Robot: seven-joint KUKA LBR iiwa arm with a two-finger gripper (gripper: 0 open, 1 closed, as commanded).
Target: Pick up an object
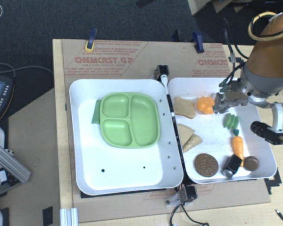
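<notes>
A: From the overhead camera, we are seeing the gripper [220, 103] hanging low over the right bin [266, 171], just beside the orange ball [205, 104].

B: Are its fingers gripping anything?

A: We cannot tell; the wrist is hiding them. The ball is lying next to a tan bread slice [184, 107].

B: And elsewhere?

A: A green divided plate [130, 120] is sitting in the left bin [85, 173]. A carrot [238, 146], a brown cookie [206, 165] and possibly a green pepper [231, 121] are lying in the right one.
</notes>
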